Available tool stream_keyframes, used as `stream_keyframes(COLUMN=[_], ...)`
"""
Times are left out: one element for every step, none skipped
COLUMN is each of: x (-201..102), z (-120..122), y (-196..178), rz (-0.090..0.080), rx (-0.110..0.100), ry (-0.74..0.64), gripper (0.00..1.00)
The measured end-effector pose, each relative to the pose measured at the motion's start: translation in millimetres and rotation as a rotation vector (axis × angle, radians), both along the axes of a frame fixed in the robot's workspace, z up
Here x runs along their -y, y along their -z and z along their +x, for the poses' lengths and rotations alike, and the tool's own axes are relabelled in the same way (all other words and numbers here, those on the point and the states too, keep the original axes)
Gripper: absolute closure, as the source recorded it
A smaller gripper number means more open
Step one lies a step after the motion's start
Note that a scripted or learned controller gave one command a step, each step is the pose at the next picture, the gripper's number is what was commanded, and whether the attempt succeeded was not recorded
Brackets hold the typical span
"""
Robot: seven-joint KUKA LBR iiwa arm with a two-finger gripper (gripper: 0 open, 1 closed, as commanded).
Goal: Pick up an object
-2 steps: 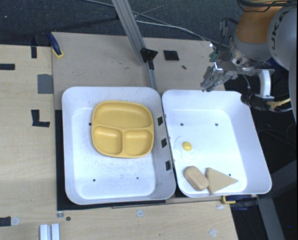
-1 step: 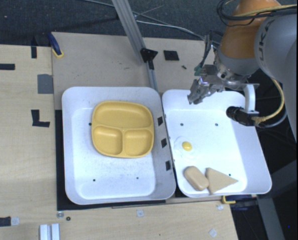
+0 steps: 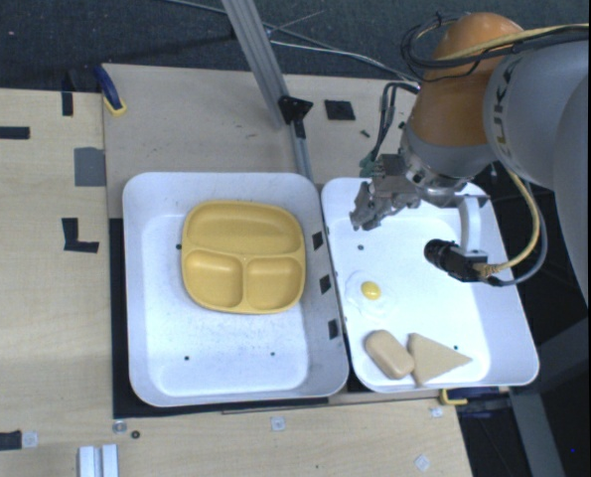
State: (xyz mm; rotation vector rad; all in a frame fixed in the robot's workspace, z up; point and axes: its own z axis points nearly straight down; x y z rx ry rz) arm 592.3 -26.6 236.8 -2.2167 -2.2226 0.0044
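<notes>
Yellow plastic forms a divided tray (image 3: 243,255) in the left bin (image 3: 146,266). Over the right bin's (image 3: 494,316) far-left corner the end effector (image 3: 369,212) is seen; its state cannot be told. Partial lettering, perhaps "UK", marks the arm (image 3: 533,97). A small yellow piece (image 3: 370,290), a tan roll (image 3: 387,354) and a wedge (image 3: 436,356) lie nearer.

A single fixed camera is looking down at a slant from above the bench (image 3: 47,296), taking in both white bins — left bin (image 3: 141,296) and right bin (image 3: 494,326) — at moderate distance, with the arm (image 3: 514,78) entering from the right.
</notes>
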Motion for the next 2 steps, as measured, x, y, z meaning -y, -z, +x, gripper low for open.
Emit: stream_keyframes(x=[-44, -99], z=[-33, -63], y=[8, 7], rz=[0.001, 0.002], rx=[-0.001, -0.001], ry=[-0.002, -0.004], gripper=[1.0, 1.0])
